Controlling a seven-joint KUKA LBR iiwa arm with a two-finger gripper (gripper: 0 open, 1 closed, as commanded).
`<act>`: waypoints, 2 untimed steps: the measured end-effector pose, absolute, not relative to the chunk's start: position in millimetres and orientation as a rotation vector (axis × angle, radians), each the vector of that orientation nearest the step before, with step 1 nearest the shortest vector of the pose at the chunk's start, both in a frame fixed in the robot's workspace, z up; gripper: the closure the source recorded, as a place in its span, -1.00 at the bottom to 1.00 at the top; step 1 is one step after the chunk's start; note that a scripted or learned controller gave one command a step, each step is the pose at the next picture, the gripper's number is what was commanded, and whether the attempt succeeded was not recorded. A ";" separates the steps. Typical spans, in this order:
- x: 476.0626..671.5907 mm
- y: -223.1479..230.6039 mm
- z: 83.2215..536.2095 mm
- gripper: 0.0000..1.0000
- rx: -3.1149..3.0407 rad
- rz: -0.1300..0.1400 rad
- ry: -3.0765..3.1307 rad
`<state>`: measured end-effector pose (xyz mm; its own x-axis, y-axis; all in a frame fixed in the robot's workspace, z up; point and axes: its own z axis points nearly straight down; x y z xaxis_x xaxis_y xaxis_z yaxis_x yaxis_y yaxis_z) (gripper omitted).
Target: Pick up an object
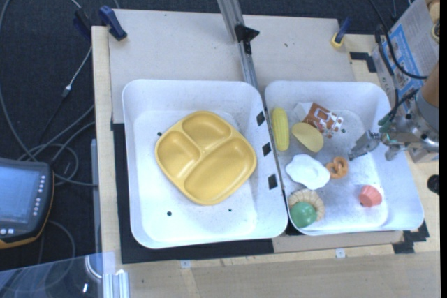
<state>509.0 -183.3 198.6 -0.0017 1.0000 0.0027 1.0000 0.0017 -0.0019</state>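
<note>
1. The nearest candidate for my pick is the small orange pretzel-shaped toy. It lies on the floor of the right white bin, just beyond my fingertips, toward the middle divider, and a little toward the near rim. It is roughly round, so I judge that no long axis matters for it.
2. My gripper hangs over the far-right part of that bin, with nothing between its fingers. The two grey fingers look spread, one slanting toward the pretzel and one closer to my wrist, so I take my hand as released.
3. Next outward: a small red-orange block-like toy lies toward the near rim from my hand, about as near as the pretzel.
4. Farther toward the divider lies a flat white irregular piece. Beyond it are a yellow rounded wedge and a brown-and-white patterned packet on a clear wrapper.
5. Farthest from me in this bin: a yellow corn cob toy, its long axis running along the divider, and a green ball in a tan ruffled cup at the near corner.
6. Count in my bin: seven things, one of each.
7. The left white bin, well apart from my hand, holds one yellow three-compartment plastic plate.
</note>
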 end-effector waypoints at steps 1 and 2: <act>509.0 -183.3 198.6 -1.00 -2.218 -0.001 -2.221; 510.1 -177.2 136.8 -1.00 -2.215 0.004 -2.216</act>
